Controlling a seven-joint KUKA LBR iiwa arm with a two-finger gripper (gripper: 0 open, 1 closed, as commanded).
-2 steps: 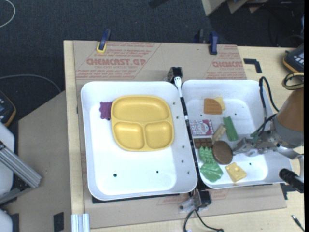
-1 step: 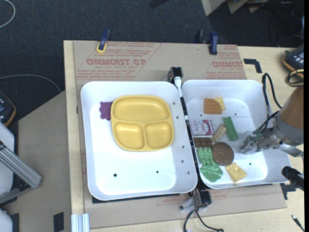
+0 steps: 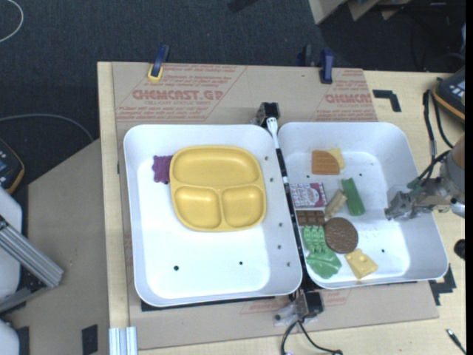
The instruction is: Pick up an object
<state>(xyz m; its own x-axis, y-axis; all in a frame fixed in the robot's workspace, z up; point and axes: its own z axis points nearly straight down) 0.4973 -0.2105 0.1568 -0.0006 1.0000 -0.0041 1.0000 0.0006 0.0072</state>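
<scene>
— What have you got on the overhead?

— I see two white bins side by side. The left bin (image 3: 148,220) holds a yellow divided tray (image 3: 218,187), with a small purple piece (image 3: 160,168) touching its left edge.

— And the right one?

— The right bin (image 3: 392,143) is busier, mostly along its left half: an orange slab (image 3: 325,162) near the top, a green block (image 3: 352,197) tilted below it, a red-and-white packet (image 3: 307,195), a round brown disc (image 3: 341,235), a green ridged toy (image 3: 321,253) and a yellow wedge (image 3: 361,263) toward the front.

— The arm?

— My gripper (image 3: 403,205) sits low at the bin's right side, apart from all those items.
</scene>
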